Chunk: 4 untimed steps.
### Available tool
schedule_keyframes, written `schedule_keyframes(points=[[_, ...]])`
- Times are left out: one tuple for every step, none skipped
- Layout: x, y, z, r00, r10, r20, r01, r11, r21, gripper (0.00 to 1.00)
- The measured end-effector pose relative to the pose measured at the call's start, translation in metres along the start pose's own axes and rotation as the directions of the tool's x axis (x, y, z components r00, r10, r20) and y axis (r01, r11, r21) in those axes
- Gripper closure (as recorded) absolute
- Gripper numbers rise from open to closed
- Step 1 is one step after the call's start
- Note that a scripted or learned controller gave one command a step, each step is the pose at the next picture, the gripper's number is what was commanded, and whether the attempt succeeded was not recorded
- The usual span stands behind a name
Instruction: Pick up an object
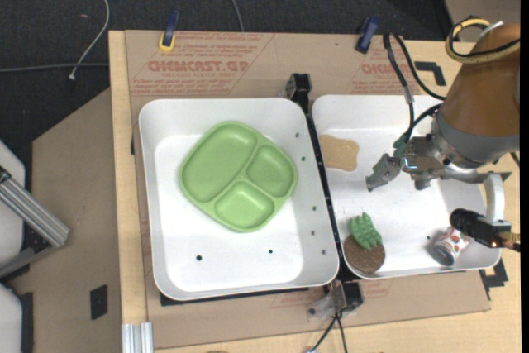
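Gripper (397, 172) hangs over the right bin (388, 113), above its left-middle. Fingers look spread apart with nothing between them; view is slanted, so that read is moderate confidence.

Candidates in the right bin:
- tan flat piece (337, 153): near the bin's left wall, just up-left of the gripper. Thin, flat on the floor, rounded blob outline, looks like a cracker or felt patch. Poor edge for a two-finger pinch.
- potted plant toy (364, 242): at the front-left corner, brown round base with a green leafy top standing up. Base sits right against the front rim.
- small can (447, 246): front-right, lying on its side, white with red markings, partly behind the arm's black fitting.

Left bin (157, 178) holds the green divided plate (238, 175): wide, shallow, three compartments. Too broad for these fingers unless taken by the rim.

My pick: the plant. Its upright green top gives real height to close on. Approach straight down, fingers straddling the foliage, aligned so neither finger lands on the bin's front rim or divider wall. Close low on the stem or top of the pot, not on the leaf tips. Risk: corner crowding; a finger could clip the wall and push the toy over.

Worktop (207, 54) is cardboard-covered.
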State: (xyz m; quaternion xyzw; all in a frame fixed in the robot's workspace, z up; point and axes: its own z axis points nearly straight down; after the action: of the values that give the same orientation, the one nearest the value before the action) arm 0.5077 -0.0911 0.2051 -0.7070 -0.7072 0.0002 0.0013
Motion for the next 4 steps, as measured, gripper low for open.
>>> schedule_keyframes(points=[[-0.007, -0.002, 0.057, 1.0, 0.001, 0.0, -0.001, 1.0, 0.002, 0.0], [-0.016, -0.007, 0.111, 1.0, 0.002, -0.001, -0.002, 1.0, 0.006, 0.0], [-0.016, -0.007, 0.121, 1.0, 0.001, -0.001, -0.001, 1.0, 0.002, 0.0], [-0.015, -0.006, 0.109, 1.0, 0.001, -0.002, -0.001, 1.0, -0.002, 1.0]])
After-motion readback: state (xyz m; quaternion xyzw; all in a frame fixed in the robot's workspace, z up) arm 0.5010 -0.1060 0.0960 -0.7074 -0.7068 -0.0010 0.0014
